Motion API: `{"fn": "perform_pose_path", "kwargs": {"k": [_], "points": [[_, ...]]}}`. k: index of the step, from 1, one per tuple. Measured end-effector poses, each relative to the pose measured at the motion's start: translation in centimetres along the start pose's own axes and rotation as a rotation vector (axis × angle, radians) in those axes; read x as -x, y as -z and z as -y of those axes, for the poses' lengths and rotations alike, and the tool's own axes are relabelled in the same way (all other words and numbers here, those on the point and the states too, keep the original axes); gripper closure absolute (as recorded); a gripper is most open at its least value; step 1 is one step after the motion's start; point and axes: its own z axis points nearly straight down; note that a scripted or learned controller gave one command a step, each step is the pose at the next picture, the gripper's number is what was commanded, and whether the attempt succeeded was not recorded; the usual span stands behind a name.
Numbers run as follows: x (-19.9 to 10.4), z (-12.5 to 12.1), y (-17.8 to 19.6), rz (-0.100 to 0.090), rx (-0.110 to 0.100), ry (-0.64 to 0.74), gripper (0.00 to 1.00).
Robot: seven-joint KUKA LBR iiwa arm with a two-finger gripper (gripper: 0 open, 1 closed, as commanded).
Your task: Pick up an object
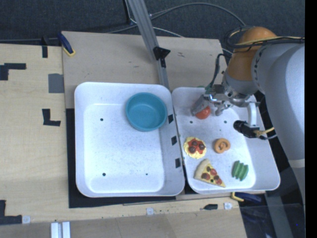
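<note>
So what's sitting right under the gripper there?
A red, tomato-like object lies in the right bin under the gripper. The gripper covers its top, so whether it's touched can't be seen.

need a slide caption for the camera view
Pincer poised over a red toy in the right bin; blue bowl in the left bin.

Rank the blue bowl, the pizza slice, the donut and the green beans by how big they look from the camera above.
1. blue bowl
2. pizza slice
3. and 4. donut and green beans, which look too alike to rank.
</note>
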Motion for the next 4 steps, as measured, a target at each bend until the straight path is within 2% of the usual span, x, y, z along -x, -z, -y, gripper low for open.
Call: {"fn": "perform_pose_path", "kwargs": {"k": [1,2,3,4], "points": [[-0.1,0.0,-1.1,0.001,0.005,0.0,0.0],[-0.1,0.0,0.0,0.001,0.006,0.001,1.0],[-0.7,0.5,4.6,0.001,0.01,0.0,1.0],[-0.8,0.7,10.9,0.002,0.011,0.0,1.0]]}}
